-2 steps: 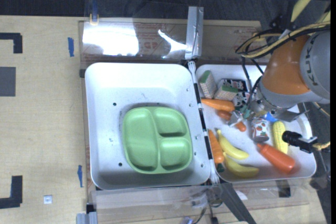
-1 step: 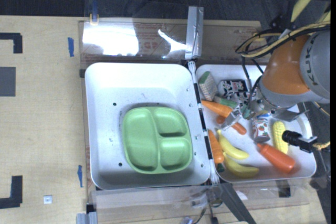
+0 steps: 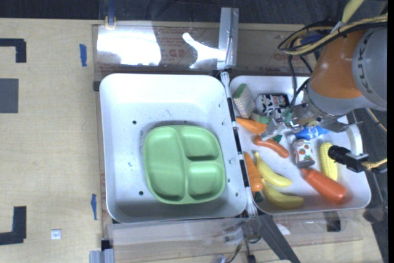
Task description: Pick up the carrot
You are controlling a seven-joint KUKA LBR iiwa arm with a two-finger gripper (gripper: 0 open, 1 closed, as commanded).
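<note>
An orange carrot (image 3: 251,125) lies in the right bin (image 3: 363,197) near its upper left, pointing down-right. A second orange carrot-like piece (image 3: 252,173) with a dark green end lies along the bin's left wall. My gripper (image 3: 284,124) hangs low over the clutter in the middle of the right bin, just right of the upper carrot's tip. The grey wrist and orange band (image 3: 338,64) rise behind it. Nothing is visibly held; the gripper's tip is lost among the objects.
The left bin (image 3: 117,132) holds a green divided plate (image 3: 183,162). Around the gripper lie a red-orange pepper (image 3: 272,146), two bananas (image 3: 275,177), a corn cob (image 3: 327,160), a small can (image 3: 303,153), an orange-red bottle (image 3: 324,186) and a black-and-white item (image 3: 273,102).
</note>
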